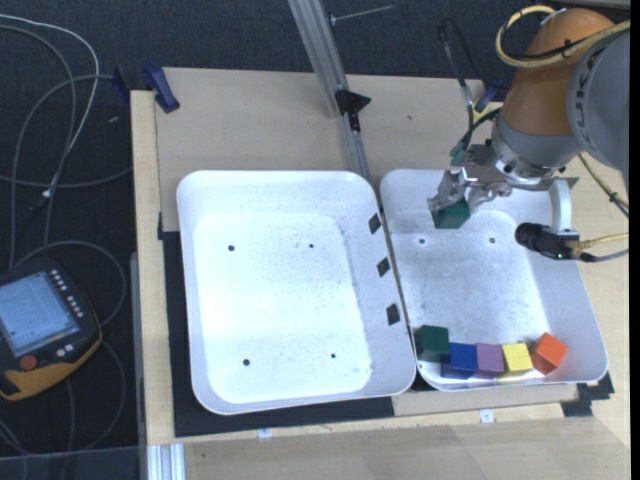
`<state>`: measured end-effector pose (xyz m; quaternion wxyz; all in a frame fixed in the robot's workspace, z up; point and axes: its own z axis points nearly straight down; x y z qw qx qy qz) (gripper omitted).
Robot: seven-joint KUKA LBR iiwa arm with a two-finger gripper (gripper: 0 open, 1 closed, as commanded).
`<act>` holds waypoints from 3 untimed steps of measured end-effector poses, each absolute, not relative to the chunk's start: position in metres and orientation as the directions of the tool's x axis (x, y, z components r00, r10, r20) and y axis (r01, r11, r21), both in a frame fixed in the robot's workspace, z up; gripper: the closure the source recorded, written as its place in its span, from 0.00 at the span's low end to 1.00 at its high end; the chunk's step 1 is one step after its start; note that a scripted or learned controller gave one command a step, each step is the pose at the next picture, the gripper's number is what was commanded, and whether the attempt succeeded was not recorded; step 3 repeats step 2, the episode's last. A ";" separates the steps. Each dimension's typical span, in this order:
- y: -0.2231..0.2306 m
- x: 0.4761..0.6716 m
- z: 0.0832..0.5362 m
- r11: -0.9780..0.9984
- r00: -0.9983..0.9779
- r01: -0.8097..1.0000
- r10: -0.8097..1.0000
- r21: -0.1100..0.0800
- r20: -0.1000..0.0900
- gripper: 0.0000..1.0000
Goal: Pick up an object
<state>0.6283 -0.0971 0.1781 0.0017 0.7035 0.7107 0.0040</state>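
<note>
My gripper [449, 206] hangs over the far part of the right bin [570, 298], near its back left corner. A dark green block [453, 215] sits between its fingers, lifted above the bin floor. Along the bin's front wall lies a row of blocks: green [432, 341], blue [463, 357], purple [489, 358], yellow [516, 357] and orange [549, 351]. The arm's orange band [550, 78] rises behind the wrist at the upper right.
The left bin [200, 268] lies beside the right one, with black clips [383, 266] along the shared edge. A slanted aluminium post [320, 48] stands behind the bins. A teach pendant [40, 323] and cables lie off the bench at left.
</note>
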 end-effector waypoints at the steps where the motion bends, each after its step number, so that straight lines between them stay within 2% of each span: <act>1: -0.043 0.653 0.201 0.007 -0.007 1.000 1.000 0.005 0.002 1.00; 2: 0.079 0.677 0.199 0.009 -0.009 1.000 1.000 0.001 0.004 1.00; 3: 0.079 0.677 0.199 0.009 -0.009 1.000 1.000 0.001 0.004 1.00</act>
